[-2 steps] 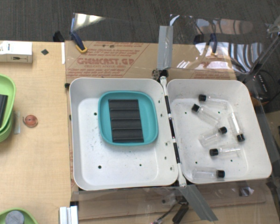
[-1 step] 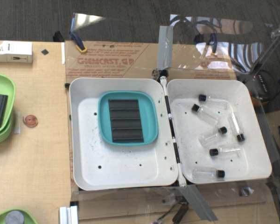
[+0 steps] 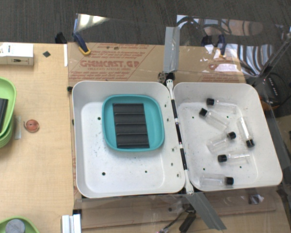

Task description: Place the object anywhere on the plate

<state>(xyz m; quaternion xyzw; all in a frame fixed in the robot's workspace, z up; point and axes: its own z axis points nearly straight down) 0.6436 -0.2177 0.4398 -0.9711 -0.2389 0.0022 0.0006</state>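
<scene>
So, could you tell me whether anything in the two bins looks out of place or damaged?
Nothing looks damaged or spilled. The teal plate sits squarely in the left bin, with a dark ribbed insert on it. The clear black-capped vials lie scattered on their sides at mixed angles in the right bin, loose rather than arranged.

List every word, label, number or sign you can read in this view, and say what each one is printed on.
"CHEMCAST GP" or something close, in red, letters partly blurred: on the brown protective paper of the sheet behind the bins.
Smaller red lines above and below that word: too blurred to read.
Dark marks on the white box at the bench's far left: too small to read.
The teal plate, the white bins and the clear vials: no text visible.
</scene>
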